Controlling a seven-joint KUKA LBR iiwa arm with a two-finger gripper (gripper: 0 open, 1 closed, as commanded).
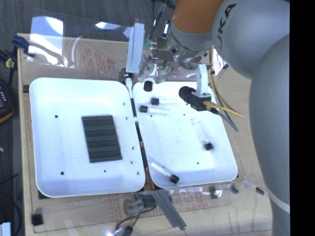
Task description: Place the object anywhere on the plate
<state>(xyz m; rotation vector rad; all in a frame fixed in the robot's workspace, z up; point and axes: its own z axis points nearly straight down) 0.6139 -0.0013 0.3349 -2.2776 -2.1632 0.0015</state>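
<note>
Left bin (49, 97) holds the plate (101, 138), a dark ribbed rectangle lying flat a little left of the bin's middle. Right bin (226, 166) holds the vials, clear tubes with black caps, all lying on their sides. Two vials (160, 111) sit close together near the far left corner. One vial (202, 134) lies toward the right wall with its cap at the near end. Another vial (165, 172) lies at the near left corner, close to the wall. A loose black cap (147, 86) sits by the far wall. All of these are well apart from the plate, across the divide between the bins. The arm (236, 28) comes in from the upper right. The gripper (150, 75) is low over the far left corner of the right bin, just above the black cap. Whether it is open, closed or holding anything: cannot tell, as the wrist hides it.
</note>
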